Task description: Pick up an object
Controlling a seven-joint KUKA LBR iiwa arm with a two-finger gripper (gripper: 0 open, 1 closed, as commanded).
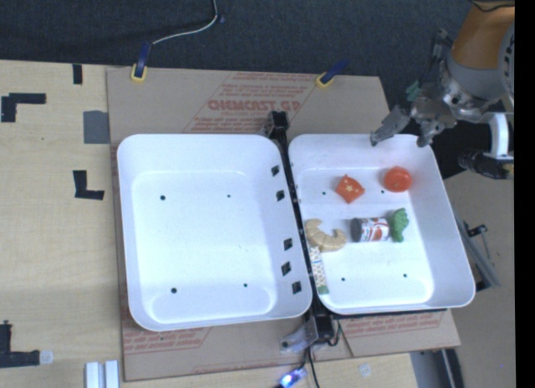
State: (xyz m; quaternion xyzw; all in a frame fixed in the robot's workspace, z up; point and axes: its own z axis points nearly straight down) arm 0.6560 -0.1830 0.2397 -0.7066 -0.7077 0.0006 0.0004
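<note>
Hovering above the far edge of the right bin (447, 252), our tool (404, 134) had its two fingers spread wide and held nothing. We judged it waited high to choose among the objects below, the red tomato (398, 179) lying nearest.

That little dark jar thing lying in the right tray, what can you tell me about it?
The small dark jar with a red-and-white label lies on its side on the floor of the right shallow white bin, its long axis roughly across the view. It looks like a plastic toy. A green broccoli-like toy touches its right end; a tan curved piece lies close on its left.
</note>
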